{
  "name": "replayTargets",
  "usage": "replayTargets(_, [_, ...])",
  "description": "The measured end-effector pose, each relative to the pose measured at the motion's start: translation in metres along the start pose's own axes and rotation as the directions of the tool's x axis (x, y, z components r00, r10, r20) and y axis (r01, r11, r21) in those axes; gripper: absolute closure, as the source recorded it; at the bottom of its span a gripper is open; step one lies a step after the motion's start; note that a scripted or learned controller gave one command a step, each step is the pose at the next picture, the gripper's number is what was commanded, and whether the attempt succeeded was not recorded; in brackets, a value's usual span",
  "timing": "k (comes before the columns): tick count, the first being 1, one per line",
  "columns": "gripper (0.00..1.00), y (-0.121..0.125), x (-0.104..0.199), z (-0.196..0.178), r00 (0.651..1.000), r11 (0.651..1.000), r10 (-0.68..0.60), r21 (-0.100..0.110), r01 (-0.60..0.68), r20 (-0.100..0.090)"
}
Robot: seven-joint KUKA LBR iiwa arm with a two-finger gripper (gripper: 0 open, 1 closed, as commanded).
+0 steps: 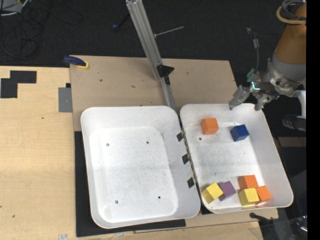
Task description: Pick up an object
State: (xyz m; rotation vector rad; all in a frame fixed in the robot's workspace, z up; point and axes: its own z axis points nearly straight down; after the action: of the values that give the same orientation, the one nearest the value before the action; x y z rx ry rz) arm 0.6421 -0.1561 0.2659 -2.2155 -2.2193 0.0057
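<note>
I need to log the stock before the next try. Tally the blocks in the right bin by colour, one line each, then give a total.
Orange blocks: 3
Yellow blocks: 2
Blue block: 1
Purple block: 1
Total: 7, all in the right bin.

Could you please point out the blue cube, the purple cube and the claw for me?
blue cube [239,132], camera view, top face
purple cube [227,188], camera view, top face
claw [248,100], camera view, midway between fingertips
</note>
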Motion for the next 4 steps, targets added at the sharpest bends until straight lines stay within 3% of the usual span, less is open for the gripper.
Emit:
replayTargets(1, [0.0, 0.001, 0.0, -0.002, 1.0, 1.0, -0.002, -0.003, 0.002, 0.001])
replayTargets(3, [0.0, -0.011, 0.005, 0.124, 1.0, 1.0, 0.002, 0.003, -0.002, -0.001])
replayTargets(4, [0.0, -0.011, 0.006, 0.177, 1.0, 1.0, 0.004, -0.003, -0.004, 0.001])
